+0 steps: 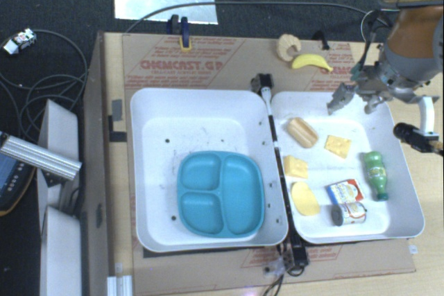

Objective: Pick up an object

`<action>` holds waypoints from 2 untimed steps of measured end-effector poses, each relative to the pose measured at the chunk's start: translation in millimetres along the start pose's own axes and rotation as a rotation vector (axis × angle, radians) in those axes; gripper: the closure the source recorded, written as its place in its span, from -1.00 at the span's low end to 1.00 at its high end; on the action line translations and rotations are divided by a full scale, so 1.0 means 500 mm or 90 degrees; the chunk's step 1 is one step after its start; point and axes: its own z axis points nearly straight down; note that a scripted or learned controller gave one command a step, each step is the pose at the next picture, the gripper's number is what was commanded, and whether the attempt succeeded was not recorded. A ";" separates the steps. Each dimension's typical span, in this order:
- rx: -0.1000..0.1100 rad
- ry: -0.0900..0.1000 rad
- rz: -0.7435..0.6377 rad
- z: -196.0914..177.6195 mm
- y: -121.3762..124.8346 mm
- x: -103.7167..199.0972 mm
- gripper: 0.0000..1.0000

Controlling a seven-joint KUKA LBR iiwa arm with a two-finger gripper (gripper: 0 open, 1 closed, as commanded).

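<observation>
Objects for picking lie in the right bin (402, 218): we count 6 of them, namely a tan bread roll (302, 132), a yellow cheese wedge (338, 145) just right of it, a second yellow wedge (295, 167) near the bin's left wall, a pale yellow round piece (304, 198) below that, a small carton with a red and white label (346, 202) lying on its side toward the front, and a green bottle (375, 175) lying near the right wall. All 6 sit apart from one another except the carton and the round piece, which are close. The left bin (156, 114) holds a blue divided plate (220, 193) with 3 compartments. Behind the bins, on the cardboard (208, 66), we see a banana (311, 62) and a beige ring-shaped item (288, 46) just beside it. The gripper (356, 100) hangs over the back edge of the right bin, its 2 fingers spread apart with nothing between them, well clear of every object below.
</observation>
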 end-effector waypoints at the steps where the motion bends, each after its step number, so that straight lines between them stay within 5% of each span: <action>1: 0.003 0.000 0.002 0.241 -0.070 -0.086 -1.00; 2: 0.001 0.000 0.000 0.277 -0.081 0.015 -1.00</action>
